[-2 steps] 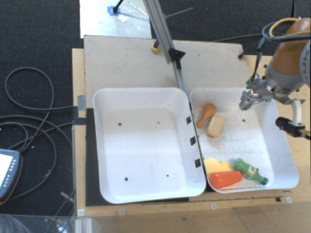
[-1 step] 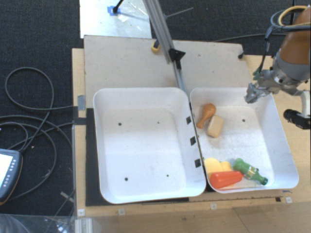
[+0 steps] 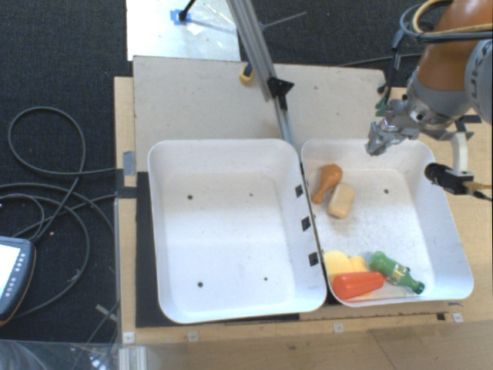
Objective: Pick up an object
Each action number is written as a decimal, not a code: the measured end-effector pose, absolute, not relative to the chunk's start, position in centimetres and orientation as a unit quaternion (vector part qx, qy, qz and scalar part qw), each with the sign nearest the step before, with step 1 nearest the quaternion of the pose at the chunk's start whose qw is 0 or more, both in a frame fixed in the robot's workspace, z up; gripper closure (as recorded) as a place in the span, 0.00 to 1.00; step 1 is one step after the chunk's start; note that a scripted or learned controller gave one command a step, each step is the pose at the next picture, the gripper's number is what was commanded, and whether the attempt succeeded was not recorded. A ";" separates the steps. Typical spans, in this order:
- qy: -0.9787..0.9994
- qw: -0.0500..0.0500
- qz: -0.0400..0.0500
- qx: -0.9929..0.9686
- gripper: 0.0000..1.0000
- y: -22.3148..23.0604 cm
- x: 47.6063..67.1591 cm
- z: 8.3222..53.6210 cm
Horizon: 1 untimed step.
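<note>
Gripper (image 3: 379, 146) over right bin (image 3: 451, 237), finger state unclear; drumstick (image 3: 326, 182) looks light, rigid, slick, best pinched across narrow shank.

Your arm (image 3: 454, 48): a rounded orange band above a grey wrist housing. Cable loops (dark and yellowish) arch over the top. The gripper (image 3: 379, 146) is bare grey metal, small and angular. A black fitting with a white piece sits alongside.

A robotics lab: bench with white bins (image 3: 223, 149) (loose floor cables (image 3: 46, 168)).
</note>
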State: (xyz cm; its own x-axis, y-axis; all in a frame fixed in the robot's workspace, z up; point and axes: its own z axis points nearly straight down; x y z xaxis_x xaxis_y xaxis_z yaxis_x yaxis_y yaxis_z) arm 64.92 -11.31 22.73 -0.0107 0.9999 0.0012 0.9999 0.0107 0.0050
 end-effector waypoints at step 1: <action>0.711 0.000 0.001 0.703 1.00 -6.0 65.5 21.9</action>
